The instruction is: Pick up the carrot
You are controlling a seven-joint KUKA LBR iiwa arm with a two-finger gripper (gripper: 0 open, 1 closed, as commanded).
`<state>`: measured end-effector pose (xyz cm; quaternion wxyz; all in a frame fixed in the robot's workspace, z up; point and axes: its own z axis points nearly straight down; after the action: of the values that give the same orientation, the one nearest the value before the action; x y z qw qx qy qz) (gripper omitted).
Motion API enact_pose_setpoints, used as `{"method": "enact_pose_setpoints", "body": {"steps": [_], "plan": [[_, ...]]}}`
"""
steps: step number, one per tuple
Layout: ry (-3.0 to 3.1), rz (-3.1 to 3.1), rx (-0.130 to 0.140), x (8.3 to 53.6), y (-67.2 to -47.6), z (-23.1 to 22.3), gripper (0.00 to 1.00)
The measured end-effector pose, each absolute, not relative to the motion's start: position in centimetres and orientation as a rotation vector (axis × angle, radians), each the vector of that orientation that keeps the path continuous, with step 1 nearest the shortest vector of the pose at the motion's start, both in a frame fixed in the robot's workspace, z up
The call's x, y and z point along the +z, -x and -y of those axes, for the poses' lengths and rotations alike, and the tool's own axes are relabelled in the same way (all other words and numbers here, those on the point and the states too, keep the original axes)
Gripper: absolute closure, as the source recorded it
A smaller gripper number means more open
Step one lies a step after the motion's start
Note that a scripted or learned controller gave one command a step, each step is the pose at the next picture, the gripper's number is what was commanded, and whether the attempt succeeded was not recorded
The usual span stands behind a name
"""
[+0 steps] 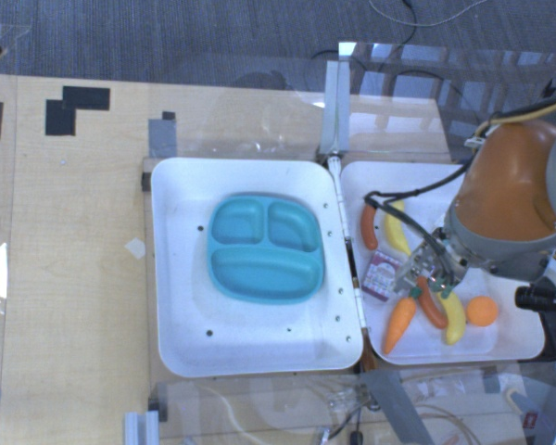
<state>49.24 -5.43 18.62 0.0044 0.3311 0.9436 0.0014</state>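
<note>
You are looking down on a pale wooden bench point(74, 248) carrying two shallow white plastic bins side by side. The left white bin point(181, 332), in the middle of the frame, holds a light blue plastic plate with three compartments point(265, 260), lying flat near its centre. The right white bin point(519, 341), at the lower right of the frame, holds the play food. The orange plastic carrot point(398, 324) lies near that bin's lower edge, tilted, with its tip toward the bottom of the frame. Just right of it you have a red sausage-shaped piece point(433, 309) and a yellow banana point(454, 315), then a round orange fruit point(482, 311) farther right. Higher up in the bin, a second red sausage point(369, 226) and a second yellow banana point(397, 230) lie beside each other, and a small purple-and-white packet point(382, 274) sits below them. The grey and orange arm point(514, 197) reaches in from the right; its two-finger gripper point(424, 276) sits just above the carrot's thick end, and you cannot tell how it is set.
</note>
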Motion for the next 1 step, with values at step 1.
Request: {"method": "enact_pose_setpoints", "body": {"steps": [1], "plan": [[-1.028, -2.952, 0.008, 19.72, -49.49, 5.35, 1.00]]}}
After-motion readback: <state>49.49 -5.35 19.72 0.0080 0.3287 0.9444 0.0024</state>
